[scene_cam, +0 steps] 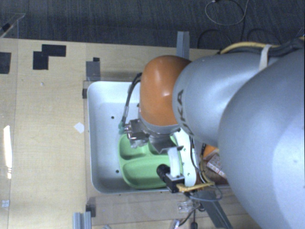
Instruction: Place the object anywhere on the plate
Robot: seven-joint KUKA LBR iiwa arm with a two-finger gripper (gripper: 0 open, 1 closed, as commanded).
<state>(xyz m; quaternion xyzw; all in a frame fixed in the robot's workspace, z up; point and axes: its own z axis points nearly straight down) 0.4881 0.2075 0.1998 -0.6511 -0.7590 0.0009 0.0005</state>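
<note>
Camera view: my wrist hangs directly over the green plate [138, 173] in the left bin [102, 128]. Claw state: cannot tell. Some orange-brown items [213, 160] lie just right of the plate; which is the object is unclear.

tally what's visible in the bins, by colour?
Green: 1, the plate in the left bin, partly under the arm.
Orange: 1, an object at the arm's edge, kind unclear.
Brown: 1, an object below it, mostly hidden.
Total: 3

green plate [138, 168] mostly hidden under the arm [228, 123], right bin [214, 163] nearly covered, hand unseen beneath wrist
</note>
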